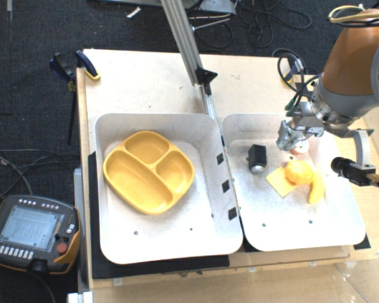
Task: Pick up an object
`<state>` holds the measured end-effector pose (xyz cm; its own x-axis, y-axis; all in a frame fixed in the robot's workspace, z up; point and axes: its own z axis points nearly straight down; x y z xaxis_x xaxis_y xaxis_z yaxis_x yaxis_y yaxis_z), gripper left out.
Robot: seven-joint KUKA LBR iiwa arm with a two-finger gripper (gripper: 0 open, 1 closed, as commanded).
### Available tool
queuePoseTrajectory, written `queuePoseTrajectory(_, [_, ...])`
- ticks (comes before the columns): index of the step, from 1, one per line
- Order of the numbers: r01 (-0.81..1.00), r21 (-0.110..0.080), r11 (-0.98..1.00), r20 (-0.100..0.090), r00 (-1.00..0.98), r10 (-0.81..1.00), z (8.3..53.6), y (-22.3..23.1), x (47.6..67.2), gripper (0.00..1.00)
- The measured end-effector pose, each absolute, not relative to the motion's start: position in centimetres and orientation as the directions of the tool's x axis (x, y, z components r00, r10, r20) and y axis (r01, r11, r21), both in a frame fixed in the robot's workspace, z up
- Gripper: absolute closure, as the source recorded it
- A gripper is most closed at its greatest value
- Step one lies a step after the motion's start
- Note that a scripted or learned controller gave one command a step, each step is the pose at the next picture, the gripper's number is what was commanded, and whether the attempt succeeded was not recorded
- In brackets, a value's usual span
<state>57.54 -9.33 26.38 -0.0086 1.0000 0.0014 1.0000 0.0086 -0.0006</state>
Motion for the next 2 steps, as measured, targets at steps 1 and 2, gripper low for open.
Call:
queuePoseTrajectory(1, [1.0,-0.003,0.009,0.002,-0.009,1.0,25.8,-3.4,55.6,1.0])
queuePoseTrajectory(2, [1.0,-0.002,0.009,0.002,-0.009,1.0,25.4,2.4,53.8,1.0])
